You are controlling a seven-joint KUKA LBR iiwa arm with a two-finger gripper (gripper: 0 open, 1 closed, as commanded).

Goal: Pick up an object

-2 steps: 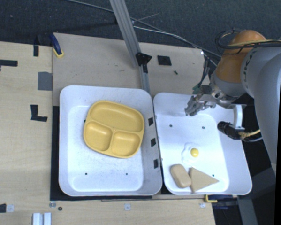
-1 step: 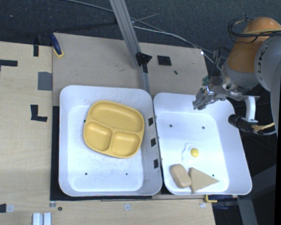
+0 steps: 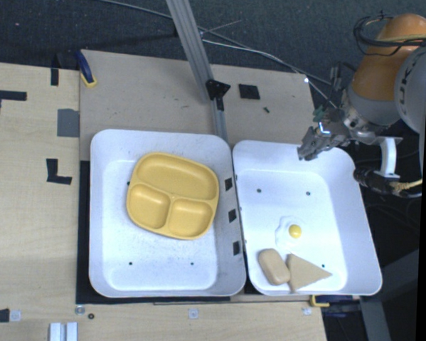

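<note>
A fixed camera is looking down at a slant on a tan bench (image 3: 167, 92) that is bearing two shallow white bins side by side. The left bin (image 3: 108, 268) is holding a yellow tray (image 3: 173, 195) with three compartments, lying flat toward the bin's far half and tilted a little against the bin's edges. The right bin (image 3: 339, 208) is holding three small things near its front edge: a fried egg (image 3: 292, 229), white with a yellow yolk, lying alone toward the middle, and in front of it a tan bread roll (image 3: 273, 266) lying just beside a tan wedge (image 3: 306, 271), the two touching or nearly so. The grey arm (image 3: 389, 68), with its orange band, is reaching in from the right, above the far right corner of the right bin. Its gripper (image 3: 312, 149) is hanging over that bin's far rim, pointing down and to the left, well apart from the egg, roll and wedge. The tool is small and dark at this angle, so whether it is released or clenched cannot be told; nothing is showing in its grasp, and it is not touching any of the objects. A grey pole (image 3: 195, 44) is slanting across the bench behind the bins.
</note>
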